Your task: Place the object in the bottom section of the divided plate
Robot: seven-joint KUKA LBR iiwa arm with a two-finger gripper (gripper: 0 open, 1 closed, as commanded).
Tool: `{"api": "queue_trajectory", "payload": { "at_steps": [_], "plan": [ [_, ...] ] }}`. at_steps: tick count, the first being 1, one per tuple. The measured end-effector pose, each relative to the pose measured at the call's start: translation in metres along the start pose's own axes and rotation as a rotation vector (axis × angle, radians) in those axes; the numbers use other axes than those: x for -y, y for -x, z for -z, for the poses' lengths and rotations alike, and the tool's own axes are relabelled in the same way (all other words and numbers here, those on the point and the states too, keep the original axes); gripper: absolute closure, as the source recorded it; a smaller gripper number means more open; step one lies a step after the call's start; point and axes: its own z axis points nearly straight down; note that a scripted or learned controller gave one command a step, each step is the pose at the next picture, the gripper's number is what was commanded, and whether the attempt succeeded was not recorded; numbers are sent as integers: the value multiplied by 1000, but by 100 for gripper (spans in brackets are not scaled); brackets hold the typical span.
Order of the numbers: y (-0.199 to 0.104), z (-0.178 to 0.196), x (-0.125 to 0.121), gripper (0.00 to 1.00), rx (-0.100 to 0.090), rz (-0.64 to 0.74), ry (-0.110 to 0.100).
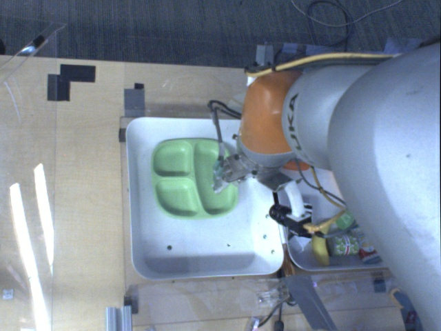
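Two white bins sit side by side on my desk (76,205), and left of the pincer (224,174) lies the green divided plate (186,178) in the left bin (148,254), its two small sections farthest from the tool. I see the pincer hanging over the plate's long right-hand section, something pale and glinting at its tip; whether that is the object or the fingers themselves I cannot tell, nor whether they are parted or closed. Right of the pincer, in the right bin (298,257), lie a banana-like yellow piece (320,248) and a green-labelled packet (348,243). I judge such toy items light, stiff and slick, best pinched across the narrow middle.
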Motion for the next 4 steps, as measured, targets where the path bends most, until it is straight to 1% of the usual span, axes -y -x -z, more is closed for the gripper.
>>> {"api": "queue_trajectory", "payload": {
  "at_steps": [1,2,3,4],
  "plan": [
    [98,40,54,100,23,28,-7],
    [36,61,101,100,1,191,1],
    [-43,-34,70,100,1,378,3],
    [-46,-38,75,0,-9,380,-15]
  ]
}}
